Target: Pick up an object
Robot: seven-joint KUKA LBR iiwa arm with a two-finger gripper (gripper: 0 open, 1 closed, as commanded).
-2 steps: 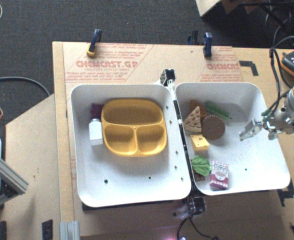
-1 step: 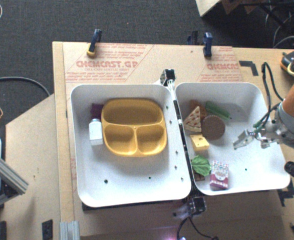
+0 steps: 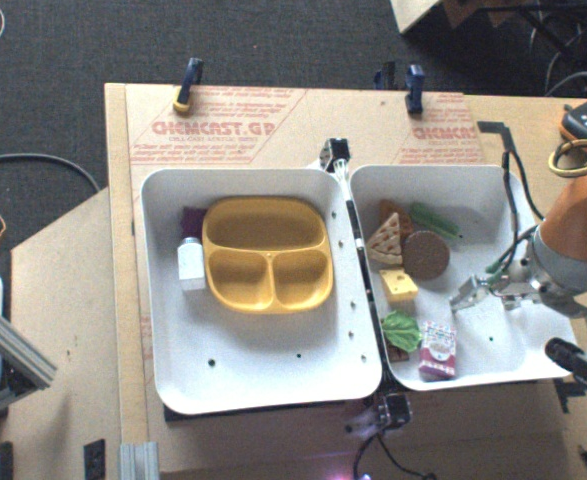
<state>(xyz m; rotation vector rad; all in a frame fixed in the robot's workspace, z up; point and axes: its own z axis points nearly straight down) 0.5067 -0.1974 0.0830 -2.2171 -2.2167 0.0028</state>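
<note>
The right bin holds several toy foods. A pizza slice, a brown round disc and a green pod lie at the back. A yellow cheese cube, a green leaf and a pink carton lie toward the front. My gripper reaches in from the right and hangs low over bare bin floor, right of the cheese cube and just below the brown disc. Nothing shows in its grasp.
The left bin carries a yellow divided plate, with a small white bottle and a purple piece at its left. A black cable runs over the right bin's far corner. The ridge between the bins lies left of the foods.
</note>
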